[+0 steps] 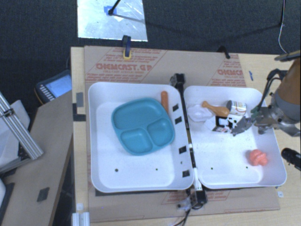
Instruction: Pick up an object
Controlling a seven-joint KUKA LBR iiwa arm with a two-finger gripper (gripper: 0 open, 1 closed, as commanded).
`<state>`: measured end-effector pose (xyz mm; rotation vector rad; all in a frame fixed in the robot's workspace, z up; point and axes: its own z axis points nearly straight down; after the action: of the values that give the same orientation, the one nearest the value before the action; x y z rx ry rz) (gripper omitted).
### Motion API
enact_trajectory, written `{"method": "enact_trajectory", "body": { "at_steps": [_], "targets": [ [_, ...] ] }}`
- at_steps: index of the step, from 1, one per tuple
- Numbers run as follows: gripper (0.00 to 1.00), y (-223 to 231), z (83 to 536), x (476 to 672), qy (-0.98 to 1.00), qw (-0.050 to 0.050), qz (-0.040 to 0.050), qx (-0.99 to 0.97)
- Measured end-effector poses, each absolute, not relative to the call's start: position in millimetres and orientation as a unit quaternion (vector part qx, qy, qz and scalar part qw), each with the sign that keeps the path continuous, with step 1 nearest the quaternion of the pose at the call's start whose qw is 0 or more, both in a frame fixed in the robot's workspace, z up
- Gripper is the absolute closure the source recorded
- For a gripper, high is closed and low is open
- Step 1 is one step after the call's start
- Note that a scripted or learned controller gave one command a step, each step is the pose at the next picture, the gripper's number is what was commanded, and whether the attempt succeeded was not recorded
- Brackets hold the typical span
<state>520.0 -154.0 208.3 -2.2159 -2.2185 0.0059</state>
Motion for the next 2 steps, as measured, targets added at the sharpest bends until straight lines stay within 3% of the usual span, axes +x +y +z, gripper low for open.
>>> {"method": "enact_trajectory", "body": {
  "at_steps": [1, 2],
  "targets": [
    [0.0, -154.0, 212.2, 522.2, -0.708, -0.001, -0.0005, -0.706],
    [0.0, -152.5, 170.3, 525.8, -0.708, 0.001, 0.0003, -0.707]
  ]
}}
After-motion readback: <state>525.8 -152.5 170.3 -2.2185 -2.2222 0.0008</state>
